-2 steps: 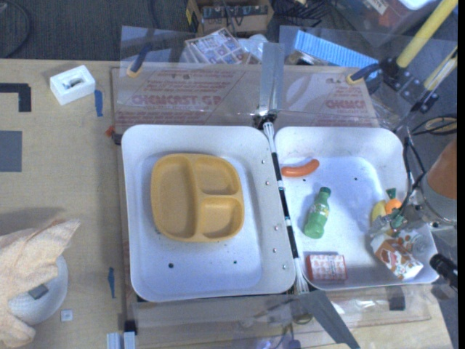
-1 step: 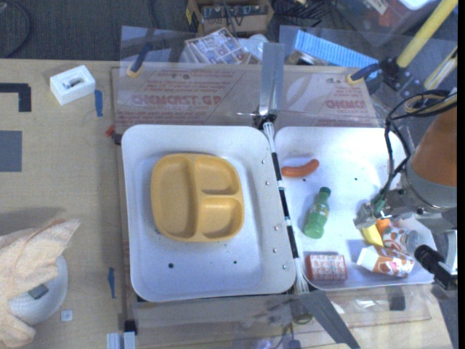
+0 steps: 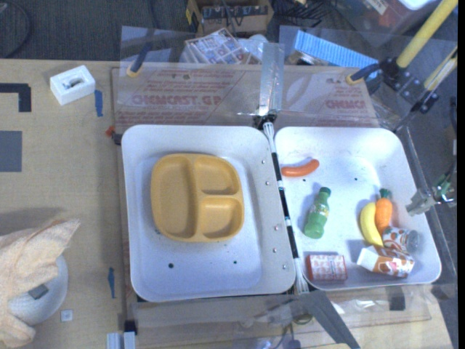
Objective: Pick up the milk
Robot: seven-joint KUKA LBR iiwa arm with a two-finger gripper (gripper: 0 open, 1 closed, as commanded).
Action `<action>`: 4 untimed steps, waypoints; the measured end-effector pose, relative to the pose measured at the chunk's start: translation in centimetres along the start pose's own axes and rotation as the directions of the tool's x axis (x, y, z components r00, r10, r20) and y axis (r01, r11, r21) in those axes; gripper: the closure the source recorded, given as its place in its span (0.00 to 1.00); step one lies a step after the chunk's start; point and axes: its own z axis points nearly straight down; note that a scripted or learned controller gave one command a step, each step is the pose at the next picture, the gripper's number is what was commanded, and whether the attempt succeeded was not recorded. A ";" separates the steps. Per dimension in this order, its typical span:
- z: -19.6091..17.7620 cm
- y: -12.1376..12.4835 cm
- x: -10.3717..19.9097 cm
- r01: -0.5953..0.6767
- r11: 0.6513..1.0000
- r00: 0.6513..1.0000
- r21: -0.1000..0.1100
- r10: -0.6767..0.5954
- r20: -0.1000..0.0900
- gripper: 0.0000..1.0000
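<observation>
You are looking at the milk carton (image 3: pixel 386 262) lying on its side in the near right corner of the right bin (image 3: pixel 341 142); its print is blurring into orange and white patches, so no lettering is reading clearly; its long axis is running nearly left to right across the view, dipping slightly toward the right, with the plain white end pointing left and the printed end pointing toward the bin's right wall. A small printed container (image 3: pixel 400 238) is sitting just behind it and seems to be touching it; what it is, you cannot tell. The gripper (image 3: pixel 430 201) is showing at the view's right edge as a grey piece with a green blur beside it, partly cut off; whether it is spread or pressed together, you cannot tell. The milk is lying nearer the camera than the gripper and to its left, apart from it. A banana (image 3: pixel 369 224) and a carrot (image 3: pixel 383 211) are lying side by side behind the carton; a red can (image 3: pixel 326 267) is lying just left of it; a green bottle (image 3: pixel 317 213) and a sausage (image 3: pixel 300 168) are lying farther off; a yellow divided plate (image 3: pixel 196 196) is resting in the left bin (image 3: pixel 145 267).
</observation>
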 end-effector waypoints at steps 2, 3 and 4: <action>3.4 1.1 6.1 -0.569 0.822 0.822 0.003 0.569 0.000 1.00; 10.0 3.1 2.5 -0.828 0.561 0.561 0.005 0.828 0.002 1.00; 9.7 0.0 0.5 -0.917 0.399 0.399 0.007 0.917 0.003 1.00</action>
